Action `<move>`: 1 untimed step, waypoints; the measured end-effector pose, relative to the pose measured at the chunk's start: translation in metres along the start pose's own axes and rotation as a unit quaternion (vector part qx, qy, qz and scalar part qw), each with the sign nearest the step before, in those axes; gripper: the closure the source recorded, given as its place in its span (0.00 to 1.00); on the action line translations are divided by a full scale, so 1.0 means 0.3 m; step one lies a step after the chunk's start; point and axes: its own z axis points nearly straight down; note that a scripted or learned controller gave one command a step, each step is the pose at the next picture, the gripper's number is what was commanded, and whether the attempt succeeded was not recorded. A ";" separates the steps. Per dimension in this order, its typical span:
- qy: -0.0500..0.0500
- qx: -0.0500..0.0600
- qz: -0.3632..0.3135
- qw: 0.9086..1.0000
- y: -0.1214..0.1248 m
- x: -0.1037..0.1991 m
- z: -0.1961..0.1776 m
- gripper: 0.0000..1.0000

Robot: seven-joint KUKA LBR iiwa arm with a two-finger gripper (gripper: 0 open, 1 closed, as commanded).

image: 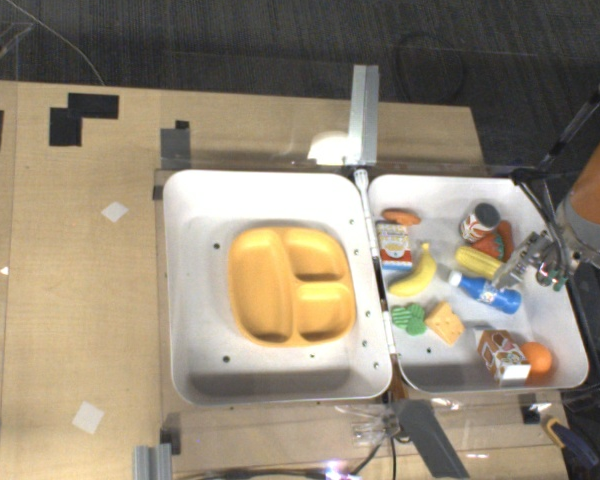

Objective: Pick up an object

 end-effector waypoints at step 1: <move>0.001 0.000 0.000 1.000 -0.001 0.002 0.004 0.00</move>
